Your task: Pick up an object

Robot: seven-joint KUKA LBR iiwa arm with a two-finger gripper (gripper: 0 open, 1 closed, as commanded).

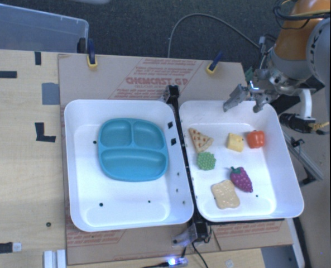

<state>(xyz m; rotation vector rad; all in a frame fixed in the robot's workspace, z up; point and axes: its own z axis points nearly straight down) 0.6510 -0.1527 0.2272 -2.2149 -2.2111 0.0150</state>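
Note:
The right bin [277, 149] holds several toy foods: a pizza slice [200, 139], a green broccoli piece [206, 161], a yellow cheese block [235, 142], a red tomato [255, 139], a purple grape bunch [241, 178] and a tan cracker [225, 195]. My gripper [245, 102] hangs above the bin's far edge, open, its two grey fingers spread apart with nothing between them. It is well above and behind the cheese and tomato.
The left bin [81, 149] holds a blue divided plate [133, 149]. A black clip [172, 94] sits at the far end of the wall between the bins. A cable arcs over the cardboard behind them. The arm's orange band [305, 21] is at top right.

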